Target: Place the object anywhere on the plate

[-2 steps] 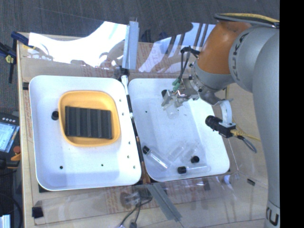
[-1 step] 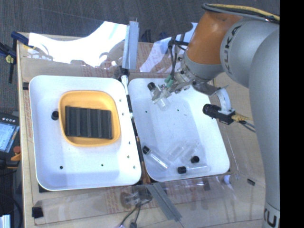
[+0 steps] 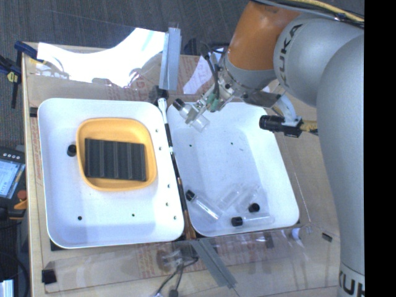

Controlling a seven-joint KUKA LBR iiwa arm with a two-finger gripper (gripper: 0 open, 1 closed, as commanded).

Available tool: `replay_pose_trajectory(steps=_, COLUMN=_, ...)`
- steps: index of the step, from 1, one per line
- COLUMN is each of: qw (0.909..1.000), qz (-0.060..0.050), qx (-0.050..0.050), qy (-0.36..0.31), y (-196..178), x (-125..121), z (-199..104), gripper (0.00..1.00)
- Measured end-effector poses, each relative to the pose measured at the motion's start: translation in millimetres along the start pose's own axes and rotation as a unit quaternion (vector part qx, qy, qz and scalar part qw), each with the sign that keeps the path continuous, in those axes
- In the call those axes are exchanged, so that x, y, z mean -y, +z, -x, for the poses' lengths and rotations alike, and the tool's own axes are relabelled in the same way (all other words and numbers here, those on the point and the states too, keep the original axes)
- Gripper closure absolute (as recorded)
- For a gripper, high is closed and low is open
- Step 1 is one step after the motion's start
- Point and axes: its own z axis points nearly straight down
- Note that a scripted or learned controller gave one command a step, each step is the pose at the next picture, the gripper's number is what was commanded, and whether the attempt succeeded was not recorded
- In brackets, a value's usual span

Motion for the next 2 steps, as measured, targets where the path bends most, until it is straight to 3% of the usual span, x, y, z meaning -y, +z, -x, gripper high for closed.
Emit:
replay_pose_trajectory(steps=1, qw=1.0000, qz=0.000, qx=0.000, qy=0.000, y=0, x=0, z=0, gripper=0.00)
replay_pose_trajectory(steps=2, qw=1.0000, qz=-0.002, qx=-0.001, qy=0.005, y=34, x=-42, z=-33, gripper=0.00)
